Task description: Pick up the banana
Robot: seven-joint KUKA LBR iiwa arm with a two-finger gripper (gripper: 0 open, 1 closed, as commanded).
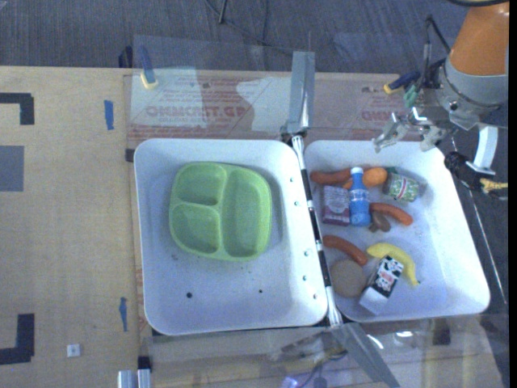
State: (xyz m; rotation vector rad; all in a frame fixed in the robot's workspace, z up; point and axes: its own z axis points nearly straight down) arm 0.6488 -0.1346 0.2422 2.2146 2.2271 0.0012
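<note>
So, gripper [408,130] sits at the upper right of the frame, above the far rim of the right bin [466,241], fingers spread wide, nothing between them. I find the banana [394,259] well apart, toward lower right, beside a small milk carton [385,279]. Judging by this, approach and grasp both remain to do.

You can make out faint red lettering, seen mirrored through the clear panel [214,95] behind the left bin; it looks like a brand stamp on the cardboard, but you cannot read its letters for certain. The labels on the blue bottle [359,199], the small can [402,187] and the cow-patterned carton [386,277] are too small to read.
</note>
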